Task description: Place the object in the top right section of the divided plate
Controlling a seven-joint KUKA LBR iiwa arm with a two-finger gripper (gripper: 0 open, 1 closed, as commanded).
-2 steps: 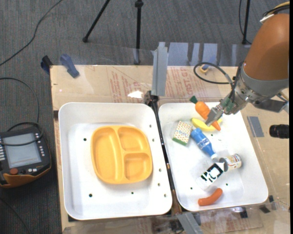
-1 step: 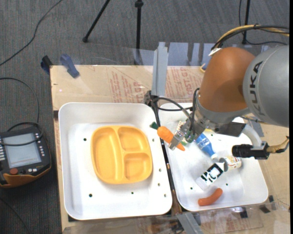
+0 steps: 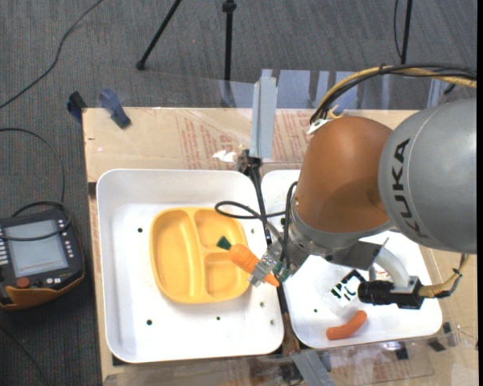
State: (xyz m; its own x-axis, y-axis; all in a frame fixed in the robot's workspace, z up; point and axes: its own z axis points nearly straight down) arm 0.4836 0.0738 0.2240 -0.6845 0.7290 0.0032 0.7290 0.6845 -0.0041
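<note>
A yellow divided plate (image 3: 177,256) lies in the left white bin (image 3: 125,215). An orange toy carrot (image 3: 243,256) with a dark green top (image 3: 224,244) hangs over the plate's right rim. Its green end points into the top right section, near the ridge above the bottom right one. My gripper (image 3: 266,272) reaches in from the right and is shut on the carrot's thin end, which shows orange on both sides of the fingers. The big orange and grey wrist hides much of the right bin's left half.
In the right bin (image 3: 419,316) lie an orange sausage-shaped piece (image 3: 346,326) near the front and a small black, white and green item (image 3: 344,289). A black cable (image 3: 240,209) loops over the plate's far right edge. A teach pendant (image 3: 32,256) sits left of the bench.
</note>
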